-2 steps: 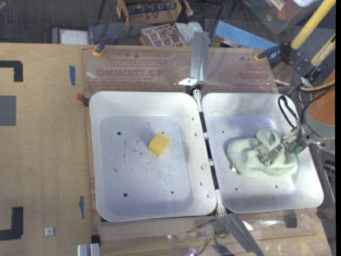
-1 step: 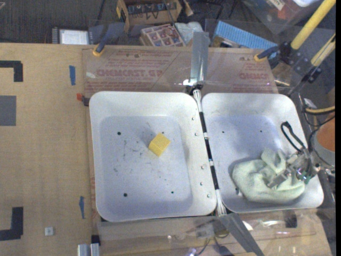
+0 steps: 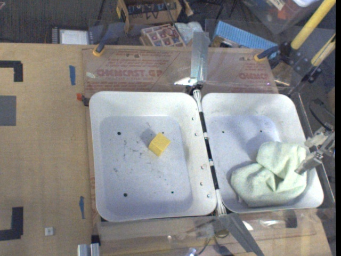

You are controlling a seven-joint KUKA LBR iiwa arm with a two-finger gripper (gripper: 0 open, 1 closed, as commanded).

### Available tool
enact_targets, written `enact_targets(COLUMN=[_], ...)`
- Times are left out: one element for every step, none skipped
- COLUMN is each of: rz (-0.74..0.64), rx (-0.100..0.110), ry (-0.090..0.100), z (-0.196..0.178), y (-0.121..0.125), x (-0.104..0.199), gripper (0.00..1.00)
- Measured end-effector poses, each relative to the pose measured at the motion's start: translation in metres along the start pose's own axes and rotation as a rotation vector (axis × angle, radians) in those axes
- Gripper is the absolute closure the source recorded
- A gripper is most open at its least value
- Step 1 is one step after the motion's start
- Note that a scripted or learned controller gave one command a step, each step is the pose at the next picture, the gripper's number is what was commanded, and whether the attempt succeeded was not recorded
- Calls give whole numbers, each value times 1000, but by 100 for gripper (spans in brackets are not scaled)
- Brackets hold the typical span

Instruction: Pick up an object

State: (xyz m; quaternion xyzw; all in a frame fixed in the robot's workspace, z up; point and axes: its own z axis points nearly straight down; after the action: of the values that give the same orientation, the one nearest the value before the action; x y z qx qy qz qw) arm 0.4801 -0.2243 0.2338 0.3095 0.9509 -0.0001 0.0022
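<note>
The fingers [image 3: 315, 154] sit at the right bin's [image 3: 250, 106] right edge, touching the crumpled pale green cloth [image 3: 272, 176]; I cannot tell whether they are apart or together. The cloth fills that bin's near right corner. A small yellow block [image 3: 159, 144] lies alone mid-floor in the left bin [image 3: 138, 103], well apart from both.

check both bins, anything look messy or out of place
Nothing spilled or damaged. The pale green cloth lies crumpled in a heap at the right bin's near right corner, the tool at its edge. The yellow block sits in the left bin.
</note>
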Motion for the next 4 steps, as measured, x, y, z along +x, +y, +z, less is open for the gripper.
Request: enact_targets(rz=[-370, -749, -1112, -2034], rx=[-1, -2, -2, -6], ry=[2, 2, -1, -6], z=[37, 66, 100, 145], y=[0, 47, 19, 16], x=[1, 25, -4, -10], gripper=[0, 0, 0, 0])
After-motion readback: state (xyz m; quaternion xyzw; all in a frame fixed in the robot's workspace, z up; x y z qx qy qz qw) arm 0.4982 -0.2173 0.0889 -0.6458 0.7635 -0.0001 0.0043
